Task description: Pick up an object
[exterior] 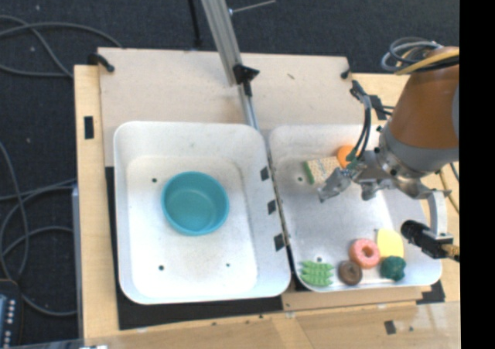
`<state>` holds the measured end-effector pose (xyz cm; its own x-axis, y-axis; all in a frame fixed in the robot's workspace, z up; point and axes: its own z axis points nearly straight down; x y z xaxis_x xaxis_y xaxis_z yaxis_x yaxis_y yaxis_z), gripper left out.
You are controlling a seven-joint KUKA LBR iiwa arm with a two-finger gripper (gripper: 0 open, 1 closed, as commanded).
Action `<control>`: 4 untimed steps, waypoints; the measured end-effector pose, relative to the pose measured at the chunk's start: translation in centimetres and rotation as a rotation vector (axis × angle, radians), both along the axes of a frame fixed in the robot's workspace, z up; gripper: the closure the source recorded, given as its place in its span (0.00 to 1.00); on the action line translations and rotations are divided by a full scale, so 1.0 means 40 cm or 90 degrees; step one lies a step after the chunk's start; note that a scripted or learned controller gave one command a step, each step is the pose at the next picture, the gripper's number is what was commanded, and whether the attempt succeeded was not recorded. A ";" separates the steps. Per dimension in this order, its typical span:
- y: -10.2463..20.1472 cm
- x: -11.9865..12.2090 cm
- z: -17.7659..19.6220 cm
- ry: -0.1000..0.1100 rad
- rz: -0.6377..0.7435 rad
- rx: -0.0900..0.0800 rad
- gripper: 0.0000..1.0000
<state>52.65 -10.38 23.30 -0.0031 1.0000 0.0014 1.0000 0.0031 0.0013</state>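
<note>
Right bin point(309, 220) near edge: green toy point(315, 272), brown donut point(350, 273), pink donut point(364, 252), yellow block point(390, 244), dark green piece point(394, 267). Mid-bin, end effector point(349, 183) hovers, finger state: cannot tell. Farther: striped piece point(315, 170), orange object point(346, 156); teal bowl point(195, 202) in left bin point(139, 185).

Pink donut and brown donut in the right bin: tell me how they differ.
The pink donut is pink and looks larger; the brown donut is dark brown and smaller. The pink donut lies further from the bin's near rim, next to a yellow block; the brown donut lies nearer that rim, beside a green toy. Both are ring-shaped, lie flat in the right bin and touch each other.
</note>
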 end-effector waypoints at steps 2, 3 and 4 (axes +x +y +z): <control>-0.009 0.004 -0.106 0.003 -0.003 -0.002 0.00; -0.006 0.000 -0.264 0.004 -0.003 -0.002 0.00; -0.011 0.000 -0.333 0.002 -0.003 -0.002 0.00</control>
